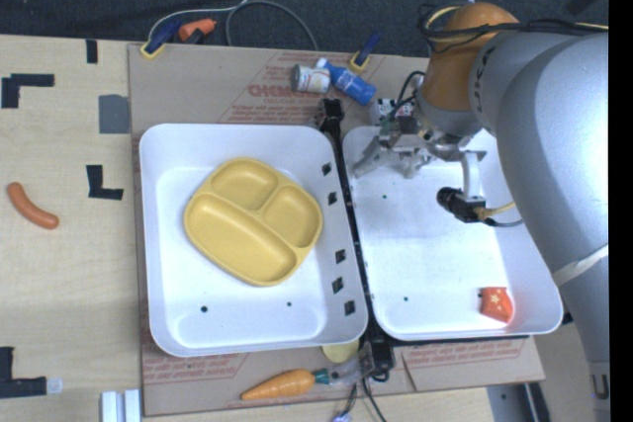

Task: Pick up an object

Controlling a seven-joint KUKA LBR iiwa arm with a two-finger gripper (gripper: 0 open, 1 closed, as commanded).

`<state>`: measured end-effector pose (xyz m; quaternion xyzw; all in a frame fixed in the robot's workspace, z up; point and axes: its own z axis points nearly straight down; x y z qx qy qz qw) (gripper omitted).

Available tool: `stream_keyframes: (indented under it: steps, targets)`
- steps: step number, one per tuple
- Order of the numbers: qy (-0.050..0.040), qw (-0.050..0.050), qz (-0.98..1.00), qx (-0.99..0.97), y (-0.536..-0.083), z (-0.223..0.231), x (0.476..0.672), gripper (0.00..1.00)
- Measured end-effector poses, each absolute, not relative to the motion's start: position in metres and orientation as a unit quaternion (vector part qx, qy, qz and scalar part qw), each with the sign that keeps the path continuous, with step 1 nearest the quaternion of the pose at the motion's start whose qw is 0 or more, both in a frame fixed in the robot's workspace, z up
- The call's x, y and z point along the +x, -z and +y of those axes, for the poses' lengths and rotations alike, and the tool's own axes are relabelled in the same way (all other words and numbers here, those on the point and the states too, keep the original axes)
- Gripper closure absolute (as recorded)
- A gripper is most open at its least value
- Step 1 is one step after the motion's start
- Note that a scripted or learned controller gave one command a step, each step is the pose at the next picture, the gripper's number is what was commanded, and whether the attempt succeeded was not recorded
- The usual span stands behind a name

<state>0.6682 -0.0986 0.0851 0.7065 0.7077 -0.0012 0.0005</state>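
- Hovering at the right bin's (554,306) far edge, your end effector (396,153) sits well apart from the orange block (496,303).
- You cannot tell its grip state.
- Descending here risks grasping nothing.

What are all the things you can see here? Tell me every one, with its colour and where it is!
bins: 2, white, side by side on the bench
divided plate: 1, yellow, in the left bin
small block: 1, orange-red, near corner of the right bin
toy carrot: 1, orange, on the cardboard below the left bin
toy sausage: 1, orange-red, on the bench far left of the bins
bottle: 1, white and blue, lying on the cardboard above the bins
clamps: 2, one orange-and-yellow, one blue, at the cardboard's top edge
arm: 1, grey with orange band, over the right bin
gripper: 1, metal, at the right bin's top left
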Motion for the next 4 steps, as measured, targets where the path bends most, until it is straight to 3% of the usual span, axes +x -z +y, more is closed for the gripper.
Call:
stream_keyframes:
  steps: [1,2,3,4]
  targets:
    - [0.0,0.002,0.708,0.707,-0.086,-0.1,0.665,0.0]
    - [0.0001,0.002,0.708,0.706,-0.096,-0.099,0.665,1.0]
    - [0.0,0.002,0.708,0.706,-0.096,-0.1,0.665,0.0]
    - [-0.0005,0.001,0.707,0.707,-0.086,-0.137,0.669,0.0]
